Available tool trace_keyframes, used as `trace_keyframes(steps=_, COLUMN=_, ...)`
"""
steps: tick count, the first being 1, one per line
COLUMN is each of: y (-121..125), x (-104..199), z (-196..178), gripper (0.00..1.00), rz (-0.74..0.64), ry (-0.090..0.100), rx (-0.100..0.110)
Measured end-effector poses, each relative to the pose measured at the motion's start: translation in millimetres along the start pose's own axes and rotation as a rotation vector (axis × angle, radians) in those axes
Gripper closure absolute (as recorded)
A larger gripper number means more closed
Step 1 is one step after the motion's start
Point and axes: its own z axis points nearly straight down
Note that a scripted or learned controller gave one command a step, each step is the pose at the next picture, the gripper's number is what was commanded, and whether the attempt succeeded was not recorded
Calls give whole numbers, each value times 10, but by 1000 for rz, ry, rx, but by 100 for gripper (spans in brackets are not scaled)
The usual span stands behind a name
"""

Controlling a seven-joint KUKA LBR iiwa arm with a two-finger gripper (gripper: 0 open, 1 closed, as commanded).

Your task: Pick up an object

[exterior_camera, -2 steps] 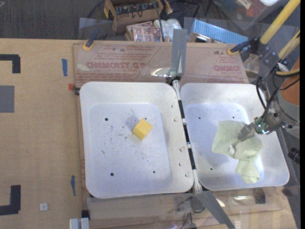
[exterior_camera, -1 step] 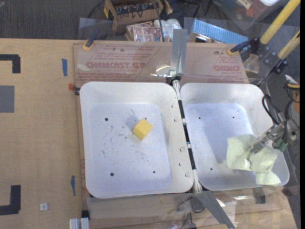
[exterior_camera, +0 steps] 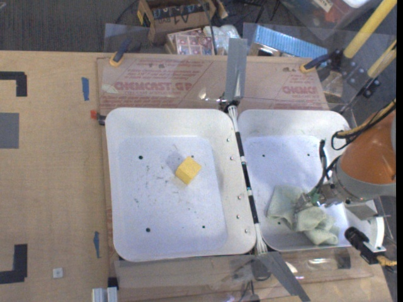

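Note:
A small yellow block (exterior_camera: 187, 170) lies near the middle of the left white bin (exterior_camera: 126, 131). A crumpled pale green cloth (exterior_camera: 301, 214) lies in the near part of the right white bin (exterior_camera: 277, 131). My gripper (exterior_camera: 313, 199) is low in the right bin, right at the cloth's upper edge, under the orange band of the arm (exterior_camera: 371, 159). The wrist hides most of the gripper.
A metal divider (exterior_camera: 242, 168) runs between the two bins. Cardboard sheets and clamps stand behind the bins, with boxes and clutter beyond. The wooden bench top (exterior_camera: 50, 168) stretches to the left with black and blue tape marks.

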Motion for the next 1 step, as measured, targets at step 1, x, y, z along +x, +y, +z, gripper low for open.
trace_keyframes(steps=1, y=-99, x=-343, z=-1035, gripper=100, rz=603, ry=3, rx=16)
